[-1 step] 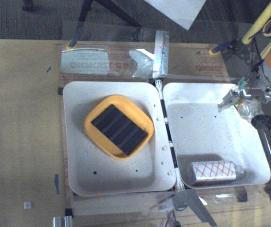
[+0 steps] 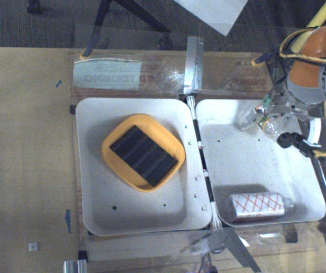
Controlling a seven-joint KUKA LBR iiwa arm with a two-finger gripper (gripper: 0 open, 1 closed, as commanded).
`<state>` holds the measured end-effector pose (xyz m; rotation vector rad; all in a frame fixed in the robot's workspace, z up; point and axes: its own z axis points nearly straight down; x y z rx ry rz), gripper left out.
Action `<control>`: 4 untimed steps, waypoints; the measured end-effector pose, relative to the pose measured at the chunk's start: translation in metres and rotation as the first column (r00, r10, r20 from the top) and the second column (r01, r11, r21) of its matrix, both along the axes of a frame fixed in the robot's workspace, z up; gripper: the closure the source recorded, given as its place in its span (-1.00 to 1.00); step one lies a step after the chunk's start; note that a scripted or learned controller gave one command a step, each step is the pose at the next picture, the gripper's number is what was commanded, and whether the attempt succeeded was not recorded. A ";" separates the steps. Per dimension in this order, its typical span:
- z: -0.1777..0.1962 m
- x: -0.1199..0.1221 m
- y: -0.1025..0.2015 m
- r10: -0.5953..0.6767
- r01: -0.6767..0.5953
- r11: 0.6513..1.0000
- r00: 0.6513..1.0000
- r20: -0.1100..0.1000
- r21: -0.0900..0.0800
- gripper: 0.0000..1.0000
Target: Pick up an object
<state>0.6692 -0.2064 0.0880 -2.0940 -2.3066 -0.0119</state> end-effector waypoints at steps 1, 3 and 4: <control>-0.001 -0.004 -0.002 0.309 -0.309 0.951 0.951 -0.003 -0.006 -1.00; 0.002 -0.008 0.008 0.747 -0.747 0.664 0.664 0.001 -0.008 -1.00; 0.002 -0.008 0.008 0.747 -0.747 0.664 0.664 0.001 -0.009 -1.00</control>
